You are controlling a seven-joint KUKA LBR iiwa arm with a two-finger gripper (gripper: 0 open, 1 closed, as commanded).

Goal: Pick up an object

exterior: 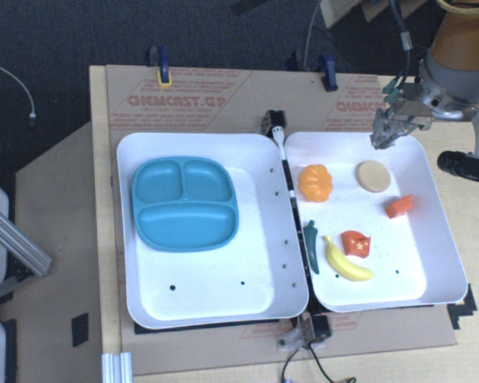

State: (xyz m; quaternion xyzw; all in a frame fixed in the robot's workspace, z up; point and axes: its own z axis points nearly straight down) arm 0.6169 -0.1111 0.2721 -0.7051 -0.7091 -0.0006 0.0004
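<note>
Nearest me in the right bin (439,250), the banana (348,263) lies with its long axis running from about 11 o'clock to 5 o'clock, the far tip near the green pepper (310,246). The green pepper lies just inside the bin's left wall, long axis close to 12–6. A red strawberry-like piece (356,243) sits touching the banana on its far side.

Further back, an orange-red wedge (399,207) sits at about 3 o'clock in the bin, apart from the rest. The orange pumpkin-like fruit (315,182) sits at about 10 o'clock, near the divider. The tan round disc (374,175) lies flat at about 1 o'clock; being round, I read no pointing direction from it.

The gripper (383,138) hangs over the far rim of the right bin, with the disc just to its 6 o'clock, near but apart. I see nothing between its fingers; I cannot tell whether they are apart or together.

In the left bin (144,286), a blue divided plate (185,203) lies at about 10 o'clock.
</note>
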